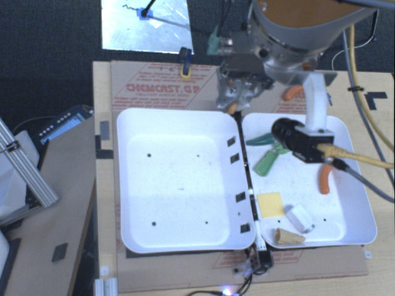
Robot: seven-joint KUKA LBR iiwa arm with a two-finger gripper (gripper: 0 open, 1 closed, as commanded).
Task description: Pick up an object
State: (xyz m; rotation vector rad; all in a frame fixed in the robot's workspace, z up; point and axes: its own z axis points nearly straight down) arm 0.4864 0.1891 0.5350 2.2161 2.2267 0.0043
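Beneath both white bins (133, 121) lies printed cardboard (162, 89) on a pale bench (102, 86); pincer (237, 101) width cannot be told.

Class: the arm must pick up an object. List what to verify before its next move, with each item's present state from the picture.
1. Objects to pick in right bin: ok; green tool, yellow square, orange piece, white piece and tan wedge lie there.
2. Gripper over a target: not ok; it hangs at the far rim, by the divide between bins.
3. Yellow square clear of neighbours: ok.
4. Green tool fully visible: not ok; the arm hides part.
5. White piece apart from tan wedge: cannot tell; they lie close.
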